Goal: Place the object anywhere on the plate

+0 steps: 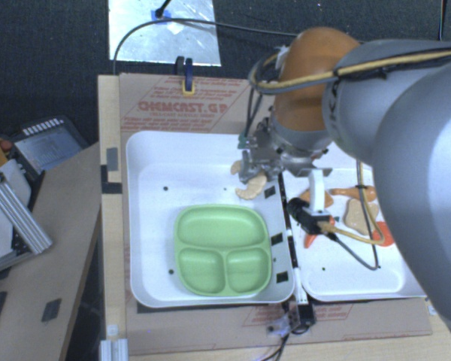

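Note:
A green plate (pixel 224 250) with three compartments lies in the left bin, toward its front right. A small beige curved object (pixel 249 189) sits just beyond the plate's far edge, near the bin's right wall. My gripper (pixel 249 170) hangs directly over that object, at or just above it. Whether the object is in its grasp or resting on the bin floor is hidden by the gripper body. Nothing lies on the plate.
The left bin (pixel 154 201) has bare white floor left of and behind the plate. The right bin (pixel 361 277) holds several orange and tan pieces (pixel 355 215) near its far side. The arm covers much of the right bin.

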You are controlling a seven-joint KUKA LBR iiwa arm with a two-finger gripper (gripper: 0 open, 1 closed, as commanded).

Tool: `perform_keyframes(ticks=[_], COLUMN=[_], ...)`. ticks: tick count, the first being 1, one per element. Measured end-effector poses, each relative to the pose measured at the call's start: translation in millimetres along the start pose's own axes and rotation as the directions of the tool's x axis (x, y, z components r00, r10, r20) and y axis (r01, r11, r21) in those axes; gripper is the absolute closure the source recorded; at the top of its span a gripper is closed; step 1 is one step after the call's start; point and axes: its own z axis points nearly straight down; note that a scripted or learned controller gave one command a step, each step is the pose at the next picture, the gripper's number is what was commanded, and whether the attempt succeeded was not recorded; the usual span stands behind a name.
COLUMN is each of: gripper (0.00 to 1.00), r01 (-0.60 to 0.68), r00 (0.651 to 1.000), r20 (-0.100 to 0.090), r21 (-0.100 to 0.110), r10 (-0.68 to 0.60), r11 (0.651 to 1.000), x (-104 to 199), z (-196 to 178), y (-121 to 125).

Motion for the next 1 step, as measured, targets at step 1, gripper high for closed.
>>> perform_keyframes(ticks=[1], gripper=[1.00], r01=[0.000], r00=[1.000], r20=[-0.001], r21=[0.000], r10=[0.000], r11=[1.000], x=[52.0], z=[1.3], y=[16.6])
